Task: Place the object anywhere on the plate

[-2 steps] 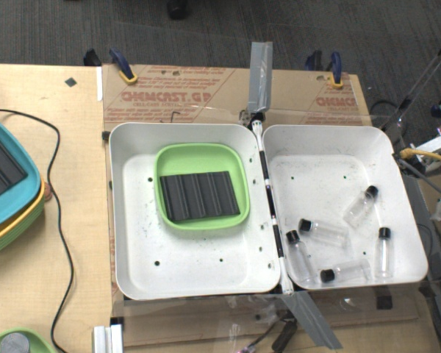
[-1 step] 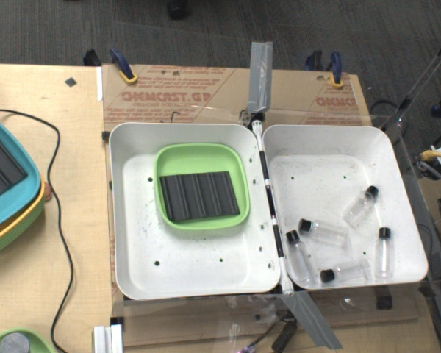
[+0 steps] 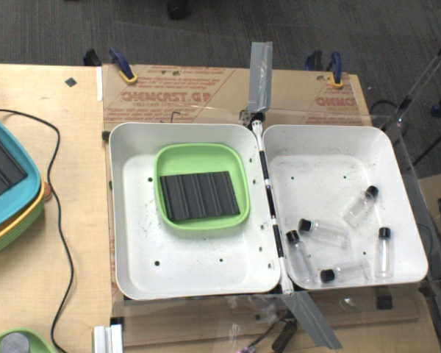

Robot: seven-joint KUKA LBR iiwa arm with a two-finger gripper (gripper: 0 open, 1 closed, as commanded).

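Vials (image 3: 331, 235) (cardboard (image 3: 169, 94): "CHEMCAST GP") in rt bin (image 3: 397, 160).

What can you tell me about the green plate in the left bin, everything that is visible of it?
The green plate is a light green, square dish with rounded corners and a raised rim, and it looks like plastic. It lies flat on the floor of the left bin, toward the far side and nearer the right wall. A dark grey ribbed mat lies inside it, slightly turned, covering most of its bottom. Nothing else touches it.
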